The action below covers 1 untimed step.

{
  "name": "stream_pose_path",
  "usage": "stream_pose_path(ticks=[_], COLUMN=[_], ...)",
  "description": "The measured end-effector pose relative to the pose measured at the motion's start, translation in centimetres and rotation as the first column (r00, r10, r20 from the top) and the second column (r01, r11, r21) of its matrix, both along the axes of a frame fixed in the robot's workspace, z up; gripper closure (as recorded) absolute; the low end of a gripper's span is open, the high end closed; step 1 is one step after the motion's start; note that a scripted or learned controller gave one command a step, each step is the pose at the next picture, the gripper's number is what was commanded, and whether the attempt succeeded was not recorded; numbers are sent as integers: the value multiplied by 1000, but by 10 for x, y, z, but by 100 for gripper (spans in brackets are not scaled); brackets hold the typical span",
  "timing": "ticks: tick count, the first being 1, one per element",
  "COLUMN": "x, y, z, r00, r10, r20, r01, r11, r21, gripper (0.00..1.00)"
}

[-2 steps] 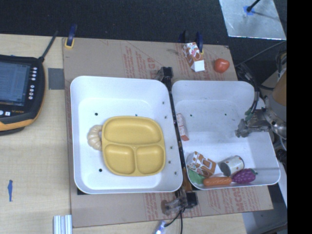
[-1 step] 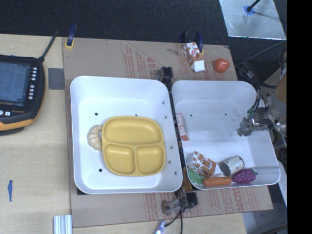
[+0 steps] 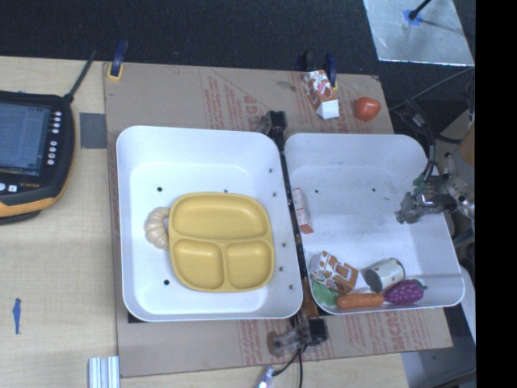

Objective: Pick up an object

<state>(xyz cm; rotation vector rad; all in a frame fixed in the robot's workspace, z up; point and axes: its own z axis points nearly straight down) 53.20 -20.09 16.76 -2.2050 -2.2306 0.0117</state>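
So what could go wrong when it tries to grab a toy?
The toys crowd one corner of the right bin: carton, can, carrot and grapes lie close together, so the gripper might nudge neighbours or catch two. They also sit near the wall, which could block a finger. The can may roll away.

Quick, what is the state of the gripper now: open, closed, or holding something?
Gripper: at the right bin's right edge; whether it is open or closed cannot be told, and no object is seen in it.
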Motion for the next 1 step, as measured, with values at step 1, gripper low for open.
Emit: stream_pose_path(ticks=[1], x=[0], y=[-1], z=[10], r00=[1000], r10=[2], r20=[0], r01=[-2], r11=[1000], r21=[-1], gripper=[100])
